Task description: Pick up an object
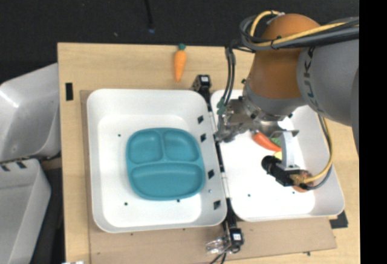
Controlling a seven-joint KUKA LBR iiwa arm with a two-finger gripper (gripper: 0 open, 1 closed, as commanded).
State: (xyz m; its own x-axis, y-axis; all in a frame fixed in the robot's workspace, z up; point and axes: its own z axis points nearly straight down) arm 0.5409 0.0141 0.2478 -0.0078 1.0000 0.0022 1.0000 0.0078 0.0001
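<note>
From the overhead camera I see a teal divided plate (164, 163) lying in the left bin (103, 196) and a toy carrot (179, 62) out on the table (121, 57), standing nearly upright in frame, leaf end away from the bins. In the right bin (266, 202) an orange piece (264, 141) lies slantwise, mostly hidden beneath the arm's wrist. My claw (266, 136) sits over it, and I cannot tell its state

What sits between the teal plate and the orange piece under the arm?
In the camera view, the rims where the two bins meet lie between the plate and the orange piece, plus bare white bin floor.
</note>
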